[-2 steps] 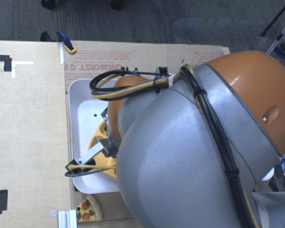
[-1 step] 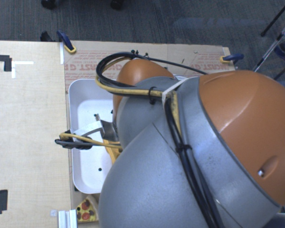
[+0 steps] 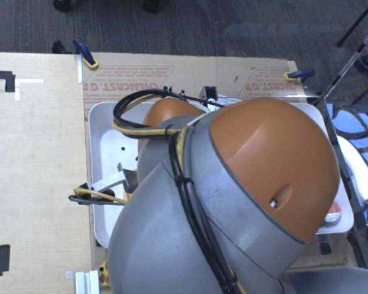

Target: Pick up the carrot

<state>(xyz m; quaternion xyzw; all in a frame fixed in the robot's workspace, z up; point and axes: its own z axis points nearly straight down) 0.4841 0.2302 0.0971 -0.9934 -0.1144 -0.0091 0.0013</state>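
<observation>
The grey arm (image 3: 190, 225) with its orange joint caps (image 3: 270, 164) sits close under the camera and covers most of both bins. It reaches down into the left white bin (image 3: 104, 146). A small grey part of the gripper (image 3: 128, 179) shows at the arm's left edge, low over the bin floor. Most of the bin's contents are hidden under the arm.
A black and yellow cable loop (image 3: 132, 112) arches over the left bin's back. A cable clamp (image 3: 92, 195) juts over its left rim. A red and white item (image 3: 333, 214) lies at the right bin's right edge. Clamps (image 3: 88, 57) hold the cardboard down.
</observation>
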